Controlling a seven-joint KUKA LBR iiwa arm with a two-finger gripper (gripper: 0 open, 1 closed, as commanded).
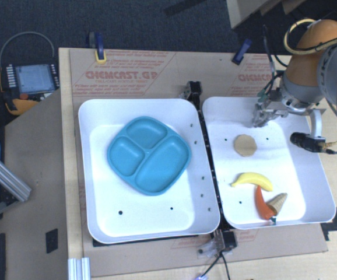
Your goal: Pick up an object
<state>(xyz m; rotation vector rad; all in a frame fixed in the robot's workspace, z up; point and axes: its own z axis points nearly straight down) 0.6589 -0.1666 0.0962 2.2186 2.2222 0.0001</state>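
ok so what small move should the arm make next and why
Probably lower the pincer toward the round tan cookie-like piece, shifting slightly toward the bin's front. It hangs over the right bin's far end holding nothing, and that piece lies nearest, apart from the banana and carrot.

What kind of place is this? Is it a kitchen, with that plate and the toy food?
Probably a robot test bench in a lab, not a kitchen. A grey arm reaches over two white bins clamped to a board, and the banana and carrot look like plastic practice items.
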